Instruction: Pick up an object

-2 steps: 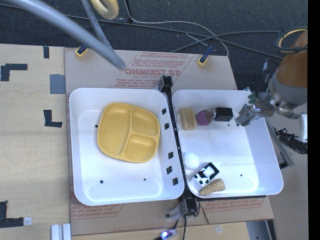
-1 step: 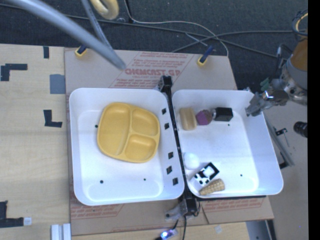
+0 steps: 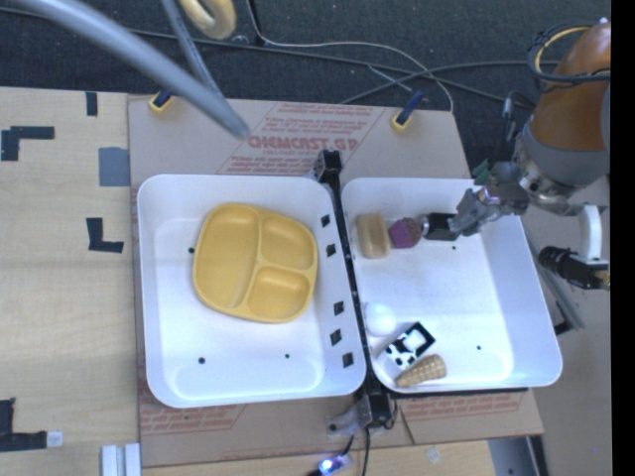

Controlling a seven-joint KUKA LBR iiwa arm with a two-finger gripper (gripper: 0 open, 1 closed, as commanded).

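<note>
The gripper (image 3: 429,228) reaches in from the right, low over the right bin (image 3: 516,296), its tip pointing left toward the divider between the two bins. Right at that tip sits a small purple object (image 3: 404,233), touching or nearly touching the gripper's end; whether the fingers are apart or closed around it cannot be told from this angle, so a grasp is not confirmed. Just left of the purple object, touching it or close beside it, lies a tan block (image 3: 371,235) against the bin's left wall. The purple object therefore lies straight ahead of the gripper along its reach, with the tan block behind it, which may act as a stop or get pushed.

Lower in the same bin, well apart from the gripper, are a white ball (image 3: 380,317), a black-and-white tag (image 3: 409,344) and a tan cone (image 3: 422,370) lying on its side. The left bin (image 3: 164,296) holds a yellow divided plate (image 3: 255,263). Both bins rest on the worktop (image 3: 60,266).
</note>
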